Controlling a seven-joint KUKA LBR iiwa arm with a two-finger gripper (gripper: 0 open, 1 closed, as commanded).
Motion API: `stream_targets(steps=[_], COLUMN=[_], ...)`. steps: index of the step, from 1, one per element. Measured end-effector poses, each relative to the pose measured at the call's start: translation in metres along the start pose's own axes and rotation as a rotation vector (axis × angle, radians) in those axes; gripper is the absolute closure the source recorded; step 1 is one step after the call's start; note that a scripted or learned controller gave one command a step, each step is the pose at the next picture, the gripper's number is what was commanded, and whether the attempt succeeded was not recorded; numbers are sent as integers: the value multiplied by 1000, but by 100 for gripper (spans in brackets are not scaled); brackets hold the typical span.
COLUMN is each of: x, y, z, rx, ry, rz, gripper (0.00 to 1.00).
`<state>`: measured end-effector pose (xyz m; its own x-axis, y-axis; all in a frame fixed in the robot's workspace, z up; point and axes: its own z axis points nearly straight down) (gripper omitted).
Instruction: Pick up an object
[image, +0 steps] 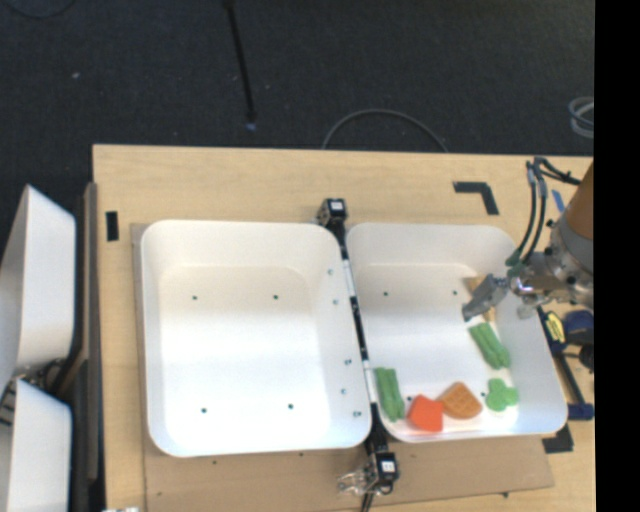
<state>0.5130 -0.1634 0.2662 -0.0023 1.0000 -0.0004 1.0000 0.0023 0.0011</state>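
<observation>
The gripper (487, 296) reaches in from three o'clock over the right bin (420, 250), its grey fingers pointing toward nine o'clock and slightly down. From this slanted view I cannot tell whether the fingers are spread or closed, and nothing shows between them.

Just at five o'clock from the fingertips lies a long green piece (490, 343), a ribbed stick shape (something like a toy bean pod or cucumber slice), tilted so its upper end points toward eleven o'clock. It rests on the bin floor near the right wall, close below the gripper but not visibly touched by it.

The other toys gather along the bin's six o'clock edge. A second green stick (388, 392) lies against the left wall by the divider, nearly upright in the view. Just at its three o'clock side sits a red-orange chunk (426, 414), blocky and bright. Beside that, touching or nearly so, is a tan-orange piece (460, 401) with a rounded top and a patterned face. Further toward three o'clock lies a small green lump (501, 396), knobbly in outline, well below the long green piece.

The left bin (160, 300) stands alongside on the wooden bench (250, 175).
</observation>
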Motion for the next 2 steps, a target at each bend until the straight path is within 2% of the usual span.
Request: stream_targets(steps=[1, 2], x=[15, 58], y=[15, 37], z=[172, 66], rx=[1, -12], ry=[-1, -1], rz=[3, -5], gripper=[0, 0])
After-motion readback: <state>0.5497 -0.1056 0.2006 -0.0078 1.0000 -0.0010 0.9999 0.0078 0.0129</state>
